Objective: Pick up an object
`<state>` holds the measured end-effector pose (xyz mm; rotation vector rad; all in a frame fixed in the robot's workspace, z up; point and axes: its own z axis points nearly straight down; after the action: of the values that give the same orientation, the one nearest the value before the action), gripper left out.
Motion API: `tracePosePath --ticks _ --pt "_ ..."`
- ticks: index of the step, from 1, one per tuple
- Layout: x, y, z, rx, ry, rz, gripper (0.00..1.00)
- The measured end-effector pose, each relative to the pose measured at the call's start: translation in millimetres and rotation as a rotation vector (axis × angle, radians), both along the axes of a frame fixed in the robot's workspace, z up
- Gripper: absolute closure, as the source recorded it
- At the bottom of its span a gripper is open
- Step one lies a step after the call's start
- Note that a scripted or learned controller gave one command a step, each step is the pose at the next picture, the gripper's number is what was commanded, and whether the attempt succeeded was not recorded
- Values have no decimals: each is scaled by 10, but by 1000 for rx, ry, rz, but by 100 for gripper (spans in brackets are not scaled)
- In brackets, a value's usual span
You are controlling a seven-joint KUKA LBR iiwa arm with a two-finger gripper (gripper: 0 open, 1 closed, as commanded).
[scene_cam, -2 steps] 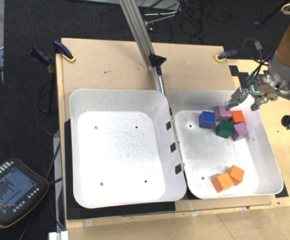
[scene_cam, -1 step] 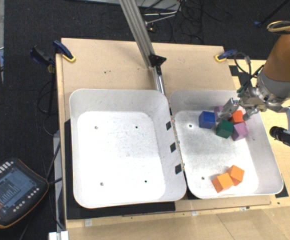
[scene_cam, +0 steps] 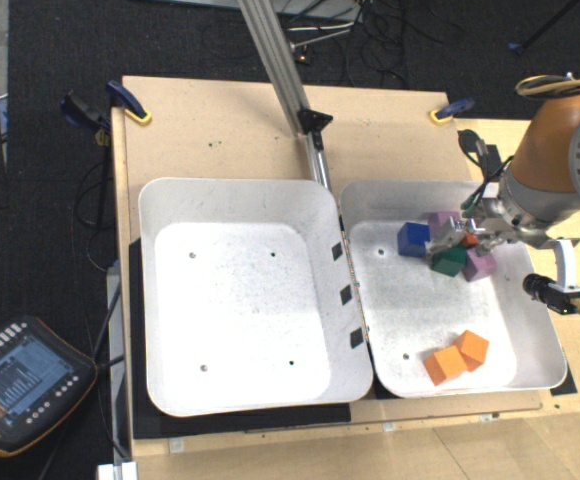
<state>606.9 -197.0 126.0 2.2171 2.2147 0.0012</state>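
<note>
In the right bin (scene_cam: 530, 368) a cluster of small blocks lies near the back: a blue cube (scene_cam: 413, 239), a dark green block (scene_cam: 449, 261), a purple block (scene_cam: 480, 264) and another purple piece (scene_cam: 442, 223). My gripper (scene_cam: 463, 235) is down among this cluster, right above the green and purple blocks, with the grey arm and its orange band (scene_cam: 555, 148) reaching in from the right. Two orange blocks (scene_cam: 457, 357) sit near the front of the same bin. The blocks hide the fingertips.
The left bin (scene_cam: 170, 208) sits beside the right one on the wooden bench. A slanted metal pole (scene_cam: 280, 58) runs down to the bins' divide. Blue-and-yellow clamps (scene_cam: 125, 98) hold the board's back corners. A teach pendant (scene_cam: 20, 383) lies at lower left.
</note>
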Motion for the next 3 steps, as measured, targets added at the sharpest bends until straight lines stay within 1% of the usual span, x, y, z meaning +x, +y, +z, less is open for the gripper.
tracePosePath --ticks 1,2,3 --pt "50 -4 -41 -2 -14 2 0" --pt "61 1 51 -3 -17 3 100" --pt "13 -77 630 2 0 0 100"
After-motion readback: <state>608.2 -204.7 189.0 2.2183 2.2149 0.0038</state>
